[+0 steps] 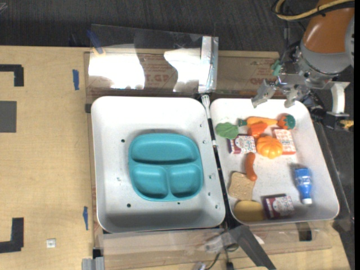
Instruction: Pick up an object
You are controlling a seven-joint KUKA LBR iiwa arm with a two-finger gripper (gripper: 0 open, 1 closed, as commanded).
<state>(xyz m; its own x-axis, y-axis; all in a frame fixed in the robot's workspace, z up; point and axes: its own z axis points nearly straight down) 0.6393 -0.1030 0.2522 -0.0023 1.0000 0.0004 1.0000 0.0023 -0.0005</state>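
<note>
- The two-finger metal gripper [277, 97] is hanging over the right white bin's [325, 167] far edge, fingers spread, pinching nothing.
- Small orange plastic pumpkin [269, 147] is sitting mid-bin beside a blue bottle [303, 185].
- Teal divided tray [166, 165] is lying in the left white bin [112, 122].

I can read nothing here; the red-and-white cartons [243, 144] and the dark packet [278, 205] seem to bear print, but it is too blurred.
</note>
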